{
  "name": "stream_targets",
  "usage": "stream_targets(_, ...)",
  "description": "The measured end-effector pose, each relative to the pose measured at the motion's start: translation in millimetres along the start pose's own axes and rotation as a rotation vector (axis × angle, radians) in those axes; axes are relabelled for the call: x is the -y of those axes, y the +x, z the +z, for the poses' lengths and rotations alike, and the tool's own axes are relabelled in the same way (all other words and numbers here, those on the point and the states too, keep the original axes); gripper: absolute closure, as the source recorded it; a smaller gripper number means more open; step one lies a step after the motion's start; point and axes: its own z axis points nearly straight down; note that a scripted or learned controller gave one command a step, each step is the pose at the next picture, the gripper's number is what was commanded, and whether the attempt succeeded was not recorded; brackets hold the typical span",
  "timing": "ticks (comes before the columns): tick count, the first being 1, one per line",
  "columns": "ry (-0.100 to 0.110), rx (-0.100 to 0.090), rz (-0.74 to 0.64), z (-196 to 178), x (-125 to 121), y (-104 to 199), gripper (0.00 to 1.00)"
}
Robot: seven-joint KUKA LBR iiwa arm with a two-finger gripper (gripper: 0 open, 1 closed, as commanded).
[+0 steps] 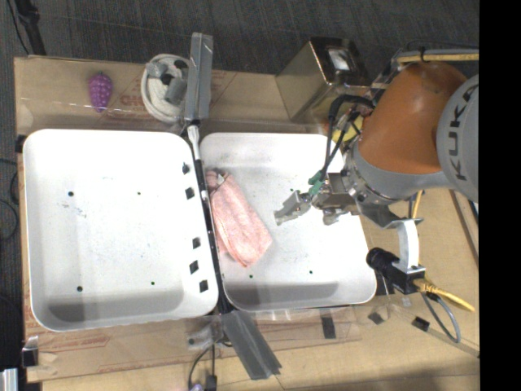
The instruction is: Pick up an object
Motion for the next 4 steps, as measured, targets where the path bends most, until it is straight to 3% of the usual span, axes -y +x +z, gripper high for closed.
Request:
stream_targets(1,0.000,0.000,-0.113,68.3,-35.0,2.9,0.00)
stream_targets(2,-0.010,0.002,-0.185,182.0,-65.2,-4.8,0.00)
stream_targets(3,-0.004,-0.001,-0.189,175.5,-65.1,-4.2,1.00)
stream_targets(4,-0.001,0.001,-0.108,85.6,-83.8,57.9,1.00)
